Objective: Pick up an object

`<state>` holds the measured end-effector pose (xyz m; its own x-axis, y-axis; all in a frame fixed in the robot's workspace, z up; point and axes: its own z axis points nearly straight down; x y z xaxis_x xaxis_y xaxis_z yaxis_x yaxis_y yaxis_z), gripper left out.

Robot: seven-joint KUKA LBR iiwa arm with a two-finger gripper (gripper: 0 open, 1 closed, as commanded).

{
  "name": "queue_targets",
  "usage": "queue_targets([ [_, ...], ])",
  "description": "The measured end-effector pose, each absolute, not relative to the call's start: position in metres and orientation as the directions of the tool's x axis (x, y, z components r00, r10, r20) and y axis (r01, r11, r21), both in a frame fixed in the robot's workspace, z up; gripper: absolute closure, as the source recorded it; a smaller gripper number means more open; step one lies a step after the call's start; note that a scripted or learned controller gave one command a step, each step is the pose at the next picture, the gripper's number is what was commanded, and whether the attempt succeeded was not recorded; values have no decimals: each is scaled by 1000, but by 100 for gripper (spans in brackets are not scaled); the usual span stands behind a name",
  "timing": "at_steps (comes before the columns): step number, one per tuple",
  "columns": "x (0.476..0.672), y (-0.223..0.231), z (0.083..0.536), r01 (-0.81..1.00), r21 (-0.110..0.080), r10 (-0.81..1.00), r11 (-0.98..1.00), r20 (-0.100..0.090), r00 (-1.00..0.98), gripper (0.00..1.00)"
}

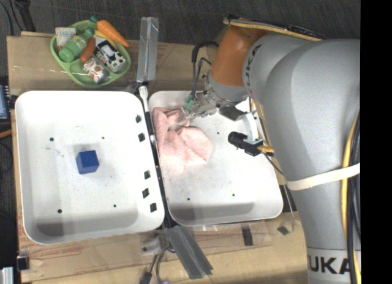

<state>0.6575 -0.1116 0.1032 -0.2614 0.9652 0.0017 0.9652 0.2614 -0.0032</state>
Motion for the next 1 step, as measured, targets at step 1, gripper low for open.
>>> queue_targets([
  [1,656,-109,95,978,-3,978,207,1,-207,100],
])
